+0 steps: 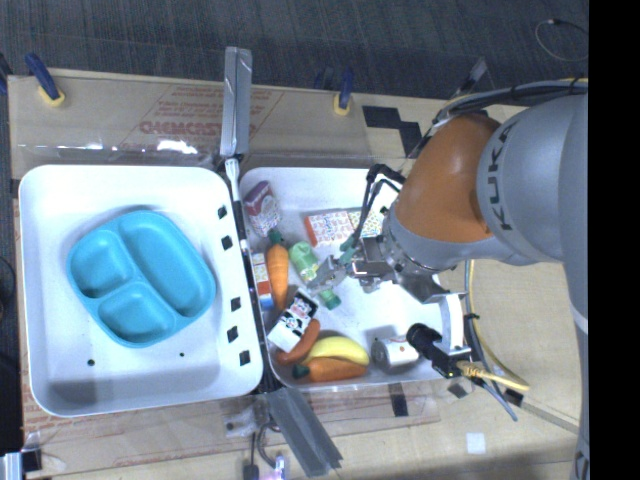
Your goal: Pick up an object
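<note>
Right now the arm (480,193) is stretched in from the right of the frame, and its end effector (345,265) hangs low over the middle of the right bin (300,180), just beside the clutter. This looks like the approach step: nothing sits between the fingers, and whether they stand open or closed I cannot tell from this slant. The nearest candidates are a small green item (303,261) and the upright carrot (277,274) at the bin's left wall. The next move, I'd judge, calls for lining up over one piece and dropping squarely onto it, because the things lie tight together and a neighbour could get nudged.

Count time! Two white bins side by side on the counter (120,108). The left bin (60,368) carries one blue divided plate (140,276). In the right bin: one carrot standing, a second orange one (335,369) lying at the bottom, one banana (338,348) touching it, one black-and-white carton (293,324), one printed card (330,226) near the top, and one small can (262,202) at upper left. One grey cylinder (392,353) lies lower right.
</note>
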Robot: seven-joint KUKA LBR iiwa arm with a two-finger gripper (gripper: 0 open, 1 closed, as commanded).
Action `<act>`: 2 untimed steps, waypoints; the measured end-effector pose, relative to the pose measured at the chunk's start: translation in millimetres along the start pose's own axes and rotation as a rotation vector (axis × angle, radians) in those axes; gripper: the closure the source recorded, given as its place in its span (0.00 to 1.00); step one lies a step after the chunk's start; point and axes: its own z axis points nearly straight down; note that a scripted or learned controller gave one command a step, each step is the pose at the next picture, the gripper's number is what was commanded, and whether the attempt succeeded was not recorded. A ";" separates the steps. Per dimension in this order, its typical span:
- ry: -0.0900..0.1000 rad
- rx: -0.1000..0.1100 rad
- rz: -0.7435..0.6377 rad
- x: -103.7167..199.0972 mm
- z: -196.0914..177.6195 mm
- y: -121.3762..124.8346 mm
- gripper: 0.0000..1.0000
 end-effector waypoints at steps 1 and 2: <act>0.000 -0.002 0.093 -31.1 102.6 41.0 0.00; -0.001 0.001 0.090 -31.0 93.4 40.5 1.00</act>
